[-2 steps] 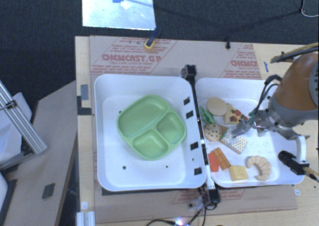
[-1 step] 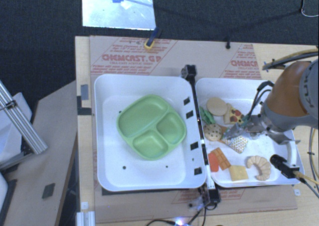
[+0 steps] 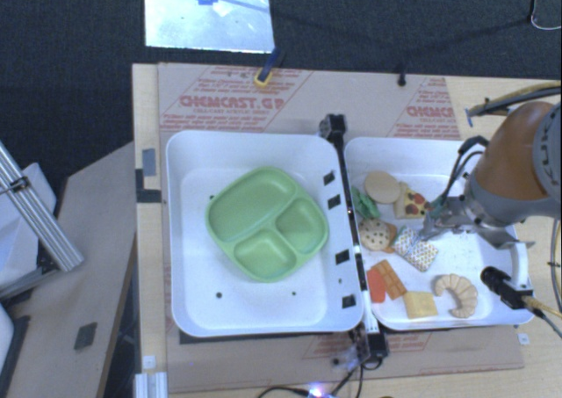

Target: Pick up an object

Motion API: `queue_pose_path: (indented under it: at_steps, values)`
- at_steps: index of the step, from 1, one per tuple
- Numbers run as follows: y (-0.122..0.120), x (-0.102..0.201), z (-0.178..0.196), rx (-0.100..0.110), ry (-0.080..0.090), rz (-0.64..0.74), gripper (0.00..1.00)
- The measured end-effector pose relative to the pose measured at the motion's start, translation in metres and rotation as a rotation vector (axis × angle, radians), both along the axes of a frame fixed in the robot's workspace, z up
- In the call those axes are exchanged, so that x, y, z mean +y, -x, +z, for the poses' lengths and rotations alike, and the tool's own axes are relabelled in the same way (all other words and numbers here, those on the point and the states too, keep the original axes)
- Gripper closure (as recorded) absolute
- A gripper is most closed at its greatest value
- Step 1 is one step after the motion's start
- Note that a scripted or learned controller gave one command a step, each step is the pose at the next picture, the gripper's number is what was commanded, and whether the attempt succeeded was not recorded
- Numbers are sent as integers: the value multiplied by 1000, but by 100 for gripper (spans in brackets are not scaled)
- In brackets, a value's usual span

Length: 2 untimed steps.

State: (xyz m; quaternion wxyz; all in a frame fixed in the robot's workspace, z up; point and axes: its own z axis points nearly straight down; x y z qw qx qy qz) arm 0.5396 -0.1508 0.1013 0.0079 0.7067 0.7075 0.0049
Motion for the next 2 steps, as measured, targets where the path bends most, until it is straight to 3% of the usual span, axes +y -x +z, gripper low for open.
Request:
queue_pose_path:
  at_steps: [2]
  values:
    - [-12, -5, 105, 14, -3, 3, 100]
